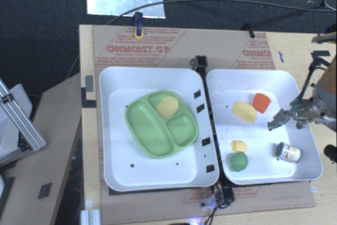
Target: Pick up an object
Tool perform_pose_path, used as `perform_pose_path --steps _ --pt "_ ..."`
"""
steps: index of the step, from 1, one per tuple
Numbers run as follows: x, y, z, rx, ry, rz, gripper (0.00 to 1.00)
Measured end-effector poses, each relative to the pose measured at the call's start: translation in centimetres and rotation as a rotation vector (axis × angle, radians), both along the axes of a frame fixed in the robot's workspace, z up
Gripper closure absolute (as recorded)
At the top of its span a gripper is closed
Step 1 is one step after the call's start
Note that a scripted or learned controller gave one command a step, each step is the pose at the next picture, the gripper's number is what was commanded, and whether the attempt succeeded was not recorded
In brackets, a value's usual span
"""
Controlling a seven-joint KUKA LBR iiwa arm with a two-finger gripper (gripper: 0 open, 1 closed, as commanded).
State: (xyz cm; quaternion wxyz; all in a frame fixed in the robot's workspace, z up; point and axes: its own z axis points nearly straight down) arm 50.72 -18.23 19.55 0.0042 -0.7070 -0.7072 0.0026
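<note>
jaws (pixel 277 123) | state: cannot tell (too small) | over right bin (pixel 303 93) | near jar (pixel 288 152)

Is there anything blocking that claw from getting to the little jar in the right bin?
Nothing visible does. The claw hangs above the right bin, and the small jar lies just below it on bare white floor, apart from the other items.

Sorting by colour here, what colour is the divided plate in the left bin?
Light green, seen clearly in the camera view: the divided plate.
</note>
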Motion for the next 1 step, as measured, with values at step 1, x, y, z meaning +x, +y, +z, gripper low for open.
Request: perform_pose_path --steps 1 --pt "0.29 0.03 0.54 -0.003 -0.011 0.003 0.00"
